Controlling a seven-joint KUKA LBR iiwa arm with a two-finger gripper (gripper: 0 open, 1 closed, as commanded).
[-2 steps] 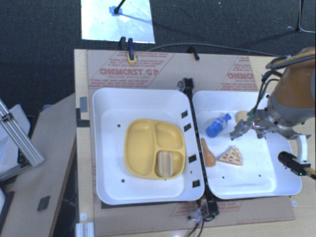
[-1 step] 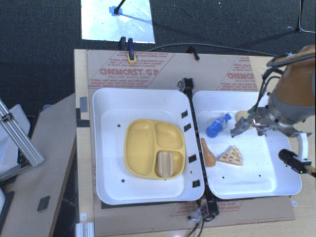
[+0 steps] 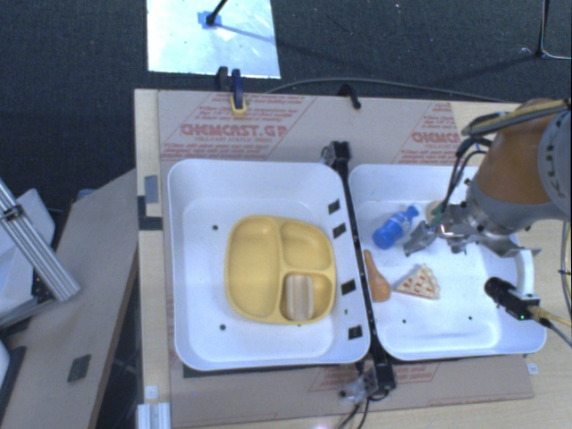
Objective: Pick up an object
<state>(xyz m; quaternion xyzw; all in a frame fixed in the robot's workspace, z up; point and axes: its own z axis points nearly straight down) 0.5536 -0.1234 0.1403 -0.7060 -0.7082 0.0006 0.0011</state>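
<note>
While the grey gripper (image 3: pixel 422 237) hovers in the right white bin (image 3: pixel 474 333), the small blue plastic bottle (image 3: pixel 394 226) lies just left of it, long axis slanting far-right; jaw spread is indiscernible.

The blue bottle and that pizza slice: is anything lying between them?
In the camera view, the claw hangs between the blue bottle and the pizza slice; otherwise bare white bin floor.

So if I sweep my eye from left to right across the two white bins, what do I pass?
Yellow divided tray → hot-dog bun in the tray's compartment → orange ice-cream cone → blue bottle → pizza slice → the arm's gripper, roughly over the pizza slice.
</note>
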